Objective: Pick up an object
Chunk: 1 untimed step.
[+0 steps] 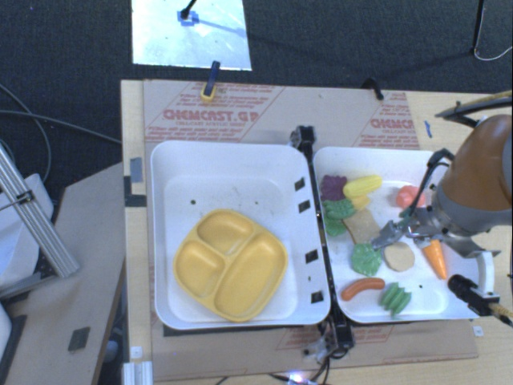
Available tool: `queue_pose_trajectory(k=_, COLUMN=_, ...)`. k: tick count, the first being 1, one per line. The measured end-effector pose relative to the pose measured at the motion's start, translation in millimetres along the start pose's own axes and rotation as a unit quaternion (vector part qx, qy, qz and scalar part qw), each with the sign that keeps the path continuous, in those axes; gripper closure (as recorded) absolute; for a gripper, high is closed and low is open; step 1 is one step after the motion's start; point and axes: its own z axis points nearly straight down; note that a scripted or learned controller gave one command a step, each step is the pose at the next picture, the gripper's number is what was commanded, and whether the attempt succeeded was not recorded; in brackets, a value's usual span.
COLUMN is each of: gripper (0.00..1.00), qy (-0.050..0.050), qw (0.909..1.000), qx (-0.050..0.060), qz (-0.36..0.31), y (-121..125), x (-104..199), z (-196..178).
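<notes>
While the arm [481, 175] leans in from the right over the right bin [377, 313], its pincer [390, 235] sits low among the toy foods, just above the round tan piece [399, 257] and beside the tan slice [362, 224]. Whether the pincer is apart or together I cannot tell, since its tip is small and merges with the items under it; nothing can be seen lifted off the bin floor.

The things to pick lie scattered in the right bin. A purple bunch [333, 187] and a yellow corn cob [362, 186] sit near the back wall, with a green leafy piece [337, 209] just in front of the purple one. A pink item [407, 195] shows close to the arm's wrist. A green broccoli-like piece [365, 260] lies touching the round tan piece, an orange carrot [434, 258] rests to the right of it, and a red-orange sausage [362, 288] and a green ridged piece [394, 297] lie near the front wall.

The left bin [184, 163] holds a yellow divided plate [231, 265], flat on its floor. Both bins rest on a tabletop [264, 107] covered with printed brown sheet
</notes>
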Motion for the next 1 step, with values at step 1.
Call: queue_pose_trajectory(k=1, gripper=0.00, qy=0.001, qw=1.0000, qx=-0.002, qz=-0.004, y=49.6, x=65.5, z=-43.7)
